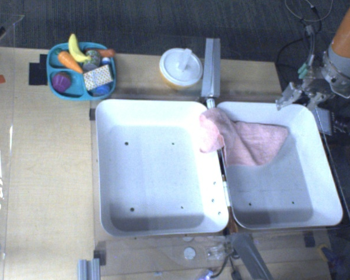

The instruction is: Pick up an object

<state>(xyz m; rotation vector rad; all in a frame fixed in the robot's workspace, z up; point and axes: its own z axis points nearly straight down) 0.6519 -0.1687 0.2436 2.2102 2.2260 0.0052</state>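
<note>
So the pink crumpled cloth is lying in the upper part of the right white plastic bin, with one bunched-up corner flopped over the divider edge into the left white plastic bin. The two-finger metal gripper is up at the top right, hanging over the back rim of the right bin, well off to the side of the cloth and not touching it. Nothing is between its fingers, and honestly I can't tell if they're spread or closed from this angle. Further out on the wooden bench, a blue compartment tray with toy food sits top left, and a white round lidded container sits behind the bins.
</note>
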